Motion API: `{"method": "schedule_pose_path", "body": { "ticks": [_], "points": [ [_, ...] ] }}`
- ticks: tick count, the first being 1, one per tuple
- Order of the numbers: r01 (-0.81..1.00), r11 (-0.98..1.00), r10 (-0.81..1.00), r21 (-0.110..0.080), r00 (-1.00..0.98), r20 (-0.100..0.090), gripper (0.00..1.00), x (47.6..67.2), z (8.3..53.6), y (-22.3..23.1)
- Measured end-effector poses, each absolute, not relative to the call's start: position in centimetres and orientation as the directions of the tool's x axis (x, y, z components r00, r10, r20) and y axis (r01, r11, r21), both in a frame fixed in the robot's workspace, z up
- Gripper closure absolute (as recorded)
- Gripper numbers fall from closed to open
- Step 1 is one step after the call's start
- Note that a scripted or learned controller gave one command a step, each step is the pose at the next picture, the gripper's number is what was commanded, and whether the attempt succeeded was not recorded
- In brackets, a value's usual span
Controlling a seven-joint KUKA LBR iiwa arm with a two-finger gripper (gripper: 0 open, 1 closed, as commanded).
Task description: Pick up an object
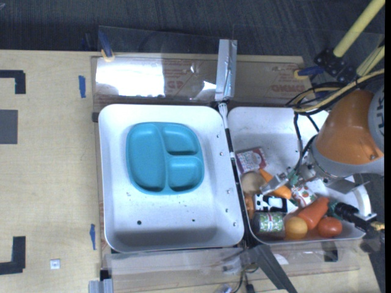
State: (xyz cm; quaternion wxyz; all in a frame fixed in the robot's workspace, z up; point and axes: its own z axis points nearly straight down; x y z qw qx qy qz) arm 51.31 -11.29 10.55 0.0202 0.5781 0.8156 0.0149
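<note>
Set high above the pale wooden bench [43, 182], looking down at a slant. Left shallow white bin [116, 224] held mid-frame, right shallow white bin [269, 118] toward the right edge, dark floor across the top. Moderately distant.

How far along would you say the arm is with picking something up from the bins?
Done: the arm has reached the gripper into the right bin, just above the toy pile. In hand: nothing visibly held. Left: grasping and lifting; the carrot and tomato lie on the bin floor.
</note>
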Motion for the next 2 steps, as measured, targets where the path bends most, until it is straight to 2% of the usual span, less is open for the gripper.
{"method": "schedule_pose_path", "body": {
  "ticks": [1, 2],
  "points": [
    [0.942, 0.333, 0.943, 0.047, -0.333, -0.017, 1.00, 51.3, 11.3, -11.2],
    [0.927, 0.375, 0.927, 0.014, -0.375, -0.005, 1.00, 53.6, 9.0, -12.3]
  ]
}}
